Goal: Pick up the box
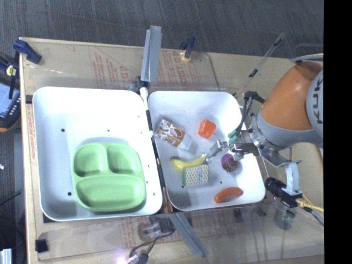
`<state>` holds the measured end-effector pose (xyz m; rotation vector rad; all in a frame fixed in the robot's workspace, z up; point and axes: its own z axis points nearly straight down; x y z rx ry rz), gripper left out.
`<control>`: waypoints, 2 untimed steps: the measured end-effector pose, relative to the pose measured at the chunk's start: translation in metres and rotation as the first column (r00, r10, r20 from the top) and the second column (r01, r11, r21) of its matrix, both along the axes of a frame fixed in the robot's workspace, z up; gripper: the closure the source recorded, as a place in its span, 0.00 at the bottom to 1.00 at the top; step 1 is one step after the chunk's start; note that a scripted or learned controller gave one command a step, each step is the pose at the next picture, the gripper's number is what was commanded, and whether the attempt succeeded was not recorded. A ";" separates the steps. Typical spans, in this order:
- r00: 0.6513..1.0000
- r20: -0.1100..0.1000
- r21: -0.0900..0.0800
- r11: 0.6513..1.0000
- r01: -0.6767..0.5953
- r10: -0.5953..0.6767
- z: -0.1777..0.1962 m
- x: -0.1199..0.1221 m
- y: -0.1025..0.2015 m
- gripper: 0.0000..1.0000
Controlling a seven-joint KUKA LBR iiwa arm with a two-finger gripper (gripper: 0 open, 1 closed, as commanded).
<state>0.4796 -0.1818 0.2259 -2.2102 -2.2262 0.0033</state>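
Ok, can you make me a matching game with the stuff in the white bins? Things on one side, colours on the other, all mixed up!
Things:
1. divided tray
2. banana
3. round fruit near the gripper
4. small block

Colours:
A. orange
B. green
C. dark purple
D. yellow

Pairs: 1-B, 2-D, 3-C, 4-A
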 end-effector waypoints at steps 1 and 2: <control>1.000 -0.001 0.000 1.000 -0.003 0.003 -0.133 -0.004 0.024 0.00; 1.000 -0.001 -0.001 1.000 -0.008 0.008 -0.123 -0.003 0.023 1.00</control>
